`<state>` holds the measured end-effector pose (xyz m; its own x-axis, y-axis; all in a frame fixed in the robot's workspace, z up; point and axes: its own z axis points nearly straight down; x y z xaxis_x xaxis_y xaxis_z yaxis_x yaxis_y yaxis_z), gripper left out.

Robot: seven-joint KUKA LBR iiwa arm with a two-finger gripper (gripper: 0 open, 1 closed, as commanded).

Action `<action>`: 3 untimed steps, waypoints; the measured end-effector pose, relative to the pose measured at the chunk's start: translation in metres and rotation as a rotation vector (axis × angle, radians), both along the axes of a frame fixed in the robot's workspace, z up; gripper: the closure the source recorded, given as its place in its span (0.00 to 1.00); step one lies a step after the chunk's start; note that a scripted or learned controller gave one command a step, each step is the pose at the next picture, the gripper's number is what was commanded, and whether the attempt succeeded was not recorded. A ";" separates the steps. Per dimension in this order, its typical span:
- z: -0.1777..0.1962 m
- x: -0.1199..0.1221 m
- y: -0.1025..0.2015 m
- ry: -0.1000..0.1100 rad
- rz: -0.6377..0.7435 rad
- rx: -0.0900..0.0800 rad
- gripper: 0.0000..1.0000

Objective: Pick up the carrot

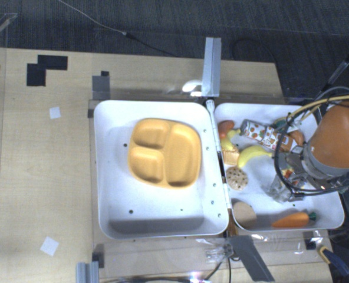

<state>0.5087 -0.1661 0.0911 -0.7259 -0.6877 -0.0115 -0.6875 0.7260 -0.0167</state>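
The carrot (292, 220) is orange with a green stub at its right end. It lies flat along the front wall of the right bin (333, 220). My gripper (282, 188) hangs over the right part of that bin, just behind the carrot and a little to its left. Nothing is seen held in it. The arm's orange band (339, 137) and grey wrist cover the bin's right side, and black and yellow cables loop around the wrist.
A yellow divided plate (164, 152) sits in the left bin (109, 175). Left of the gripper lie a banana (251, 155), a speckled cookie (237, 178), a tan rounded piece (244, 213), a patterned box (259, 131) and a reddish item (226, 125).
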 end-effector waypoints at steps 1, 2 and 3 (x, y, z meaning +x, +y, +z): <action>0.000 0.051 0.082 -0.001 -0.191 0.011 1.00; 0.000 0.037 0.013 0.002 -0.001 0.001 1.00; -0.001 0.041 -0.009 0.004 0.378 -0.003 1.00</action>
<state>0.5492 -0.1752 0.0903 -0.4211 -0.9070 -0.0066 -0.9068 0.4212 -0.0154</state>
